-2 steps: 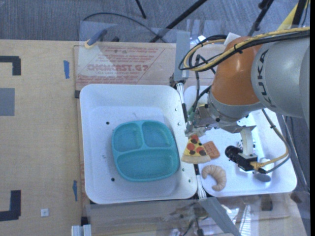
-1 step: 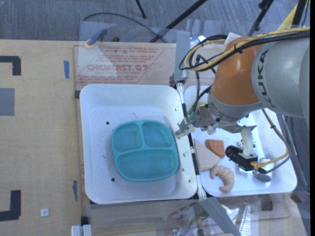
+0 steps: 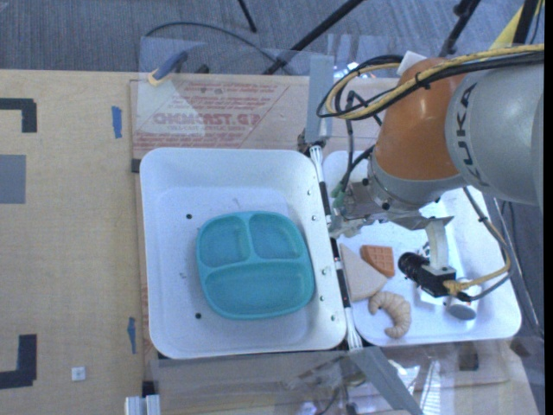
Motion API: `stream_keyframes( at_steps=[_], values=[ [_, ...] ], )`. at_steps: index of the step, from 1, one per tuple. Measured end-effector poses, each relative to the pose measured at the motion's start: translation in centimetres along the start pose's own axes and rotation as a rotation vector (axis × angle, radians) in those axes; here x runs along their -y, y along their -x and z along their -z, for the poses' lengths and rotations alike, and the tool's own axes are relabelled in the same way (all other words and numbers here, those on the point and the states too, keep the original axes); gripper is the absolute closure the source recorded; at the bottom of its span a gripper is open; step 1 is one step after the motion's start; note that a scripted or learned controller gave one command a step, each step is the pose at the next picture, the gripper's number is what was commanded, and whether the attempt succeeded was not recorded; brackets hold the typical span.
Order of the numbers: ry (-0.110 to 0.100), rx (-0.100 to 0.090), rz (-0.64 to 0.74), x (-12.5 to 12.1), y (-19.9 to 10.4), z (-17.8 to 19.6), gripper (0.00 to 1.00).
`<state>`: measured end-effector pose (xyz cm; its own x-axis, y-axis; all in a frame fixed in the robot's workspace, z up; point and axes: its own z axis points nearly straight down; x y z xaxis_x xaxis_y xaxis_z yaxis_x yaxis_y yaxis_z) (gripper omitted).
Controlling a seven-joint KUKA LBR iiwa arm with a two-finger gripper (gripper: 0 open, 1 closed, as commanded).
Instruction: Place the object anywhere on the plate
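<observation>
A teal plate (image 3: 255, 264) with three compartments lies in the left bin (image 3: 164, 180); nothing rests on it. In the right bin (image 3: 501, 318) sit an orange wedge (image 3: 378, 258), a tan curled piece shaped like a croissant (image 3: 392, 312) and a pale beige flat slice (image 3: 359, 276) between them. My gripper (image 3: 359, 219) hangs under the orange wrist band at the right bin's left side, just above and behind the orange wedge. The arm's bulk covers most of it.
A small grey rounded object (image 3: 462, 309) lies near the right bin's front right. The divider rim (image 3: 330, 249) between the two bins runs just left of the gripper. Cables loop over the back of the right bin. A cardboard sheet (image 3: 216, 115) lies behind the left bin.
</observation>
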<state>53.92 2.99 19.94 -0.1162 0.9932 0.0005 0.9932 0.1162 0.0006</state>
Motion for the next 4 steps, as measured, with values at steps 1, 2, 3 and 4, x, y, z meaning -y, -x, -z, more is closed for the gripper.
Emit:
stream_keyframes(
  at_steps=[1,2,3,4],
  values=[
    [0.003,0.001,0.529,-2.6,-3.7,0.0,1.0],
    [0.0,0.0,0.719,2.4,6.1,-1.4,1.0],
    [0.005,0.002,1.038,-0.2,-1.9,0.8,1.0],
    [0.002,-0.001,1.531,1.3,-5.7,-1.4,1.0]
  ],
)
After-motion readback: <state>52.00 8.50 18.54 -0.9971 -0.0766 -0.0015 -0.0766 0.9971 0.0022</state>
